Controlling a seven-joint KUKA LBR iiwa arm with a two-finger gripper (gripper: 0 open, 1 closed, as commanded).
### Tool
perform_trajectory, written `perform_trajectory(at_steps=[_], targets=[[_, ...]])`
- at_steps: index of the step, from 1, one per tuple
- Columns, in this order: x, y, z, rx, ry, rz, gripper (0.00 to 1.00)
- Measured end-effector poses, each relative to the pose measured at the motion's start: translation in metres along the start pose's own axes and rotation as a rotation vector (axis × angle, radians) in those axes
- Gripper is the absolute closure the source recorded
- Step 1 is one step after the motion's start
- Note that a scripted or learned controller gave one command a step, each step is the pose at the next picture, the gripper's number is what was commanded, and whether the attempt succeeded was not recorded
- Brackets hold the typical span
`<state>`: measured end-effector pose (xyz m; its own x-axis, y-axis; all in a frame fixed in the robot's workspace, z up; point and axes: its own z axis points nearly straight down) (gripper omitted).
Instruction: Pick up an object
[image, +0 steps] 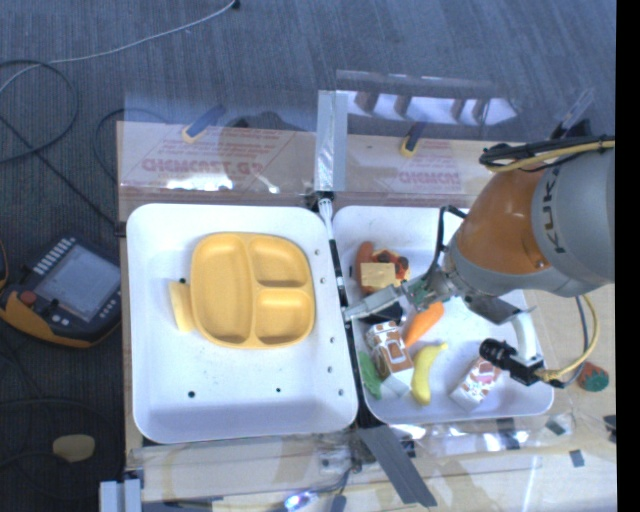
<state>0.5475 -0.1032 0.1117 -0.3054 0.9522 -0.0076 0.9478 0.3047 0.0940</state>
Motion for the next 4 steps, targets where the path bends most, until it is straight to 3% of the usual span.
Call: perform_trajectory(at_steps=[1,2,3,4], targets=[[0.0074,-0.0070,-0.0039,-0.016,-0.024,-0.013,0.00],[0.0041,-0.0017,-0.0027,-0.012,-0.014,-0.057,0.00],[0.0033,0.0012,-0.0031,-0.020,-0.016,-0.102,0.00],[0.0006,0.0017,0.0000,0.005,0.001,-0.051,0.00]])
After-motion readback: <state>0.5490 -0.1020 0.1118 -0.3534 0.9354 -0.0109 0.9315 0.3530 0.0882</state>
